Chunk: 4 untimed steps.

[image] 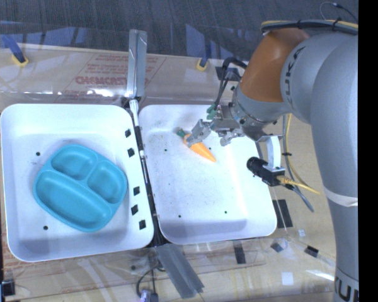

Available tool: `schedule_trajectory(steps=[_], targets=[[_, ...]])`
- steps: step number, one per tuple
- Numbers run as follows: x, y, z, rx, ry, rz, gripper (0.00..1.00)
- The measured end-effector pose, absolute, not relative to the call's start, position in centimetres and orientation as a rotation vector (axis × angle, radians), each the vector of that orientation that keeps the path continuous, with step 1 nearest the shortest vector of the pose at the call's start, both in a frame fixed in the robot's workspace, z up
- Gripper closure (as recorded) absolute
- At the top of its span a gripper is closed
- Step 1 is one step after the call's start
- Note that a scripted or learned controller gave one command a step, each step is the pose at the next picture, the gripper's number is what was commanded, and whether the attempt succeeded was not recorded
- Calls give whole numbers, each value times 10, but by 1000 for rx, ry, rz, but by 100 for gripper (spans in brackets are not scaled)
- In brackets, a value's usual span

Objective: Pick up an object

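— Where's the arm?
— Reaching in low over the right bin (176,225), its gripper (209,131) apart, just above one orange carrot (200,148) lying beside its fingertips.
— And the bins?
— Two. The left bin (19,231), well left of the gripper, holds one blue divided plate (80,185).

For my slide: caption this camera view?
Gripper over toy carrot in right bin; blue divided plate in left bin.

Fixed overhead camera slants down on both bins (25,244)
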<state>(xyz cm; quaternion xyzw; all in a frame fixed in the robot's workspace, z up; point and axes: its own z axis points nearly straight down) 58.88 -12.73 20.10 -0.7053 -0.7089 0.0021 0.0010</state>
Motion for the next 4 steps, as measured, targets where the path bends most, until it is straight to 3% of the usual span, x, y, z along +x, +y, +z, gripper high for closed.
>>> schedule_trajectory(steps=[1, 2, 3, 4], targets=[[638, -135, 89, -2206, -2231, 6, 0], [638, -134, 95, -2195, -2235, 11, 100], [616, -34, 240, -2206, -2229, 8, 100], [569, 89, 270, -2205, -2229, 12, 100]])
